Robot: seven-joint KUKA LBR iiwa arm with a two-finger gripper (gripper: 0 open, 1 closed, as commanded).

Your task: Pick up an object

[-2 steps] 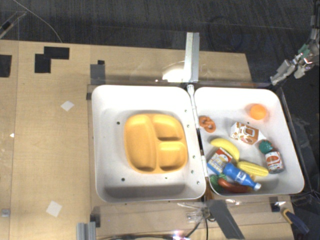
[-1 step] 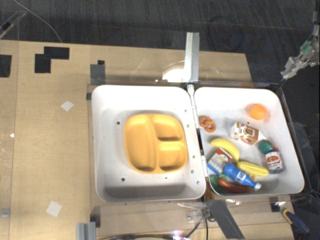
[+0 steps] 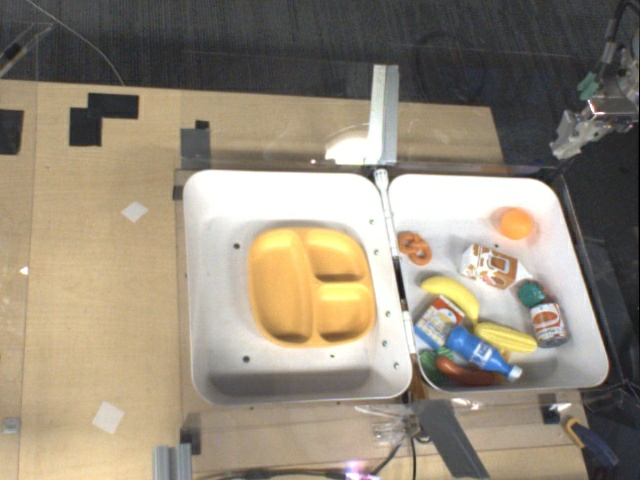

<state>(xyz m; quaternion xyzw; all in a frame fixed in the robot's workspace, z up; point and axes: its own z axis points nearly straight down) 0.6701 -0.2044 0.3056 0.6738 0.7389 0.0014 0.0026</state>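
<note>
The right bin [image 3: 560,363] holds several small items: an orange ball [image 3: 516,223], a pretzel [image 3: 413,248], a white carton [image 3: 489,266], two bananas [image 3: 449,294] [image 3: 506,337], a blue bottle [image 3: 480,353], a small can [image 3: 547,322] and a green-capped item [image 3: 529,293]. My gripper [image 3: 585,128] hangs at the upper right, beyond the right bin's far right corner and well clear of the items. Nothing shows beneath or in it.
The left bin [image 3: 215,268] holds a yellow divided tray [image 3: 308,285]. A metal post [image 3: 384,113] stands upright behind the seam between the two bins. Bare wooden bench [image 3: 90,298] spreads to the left.
</note>
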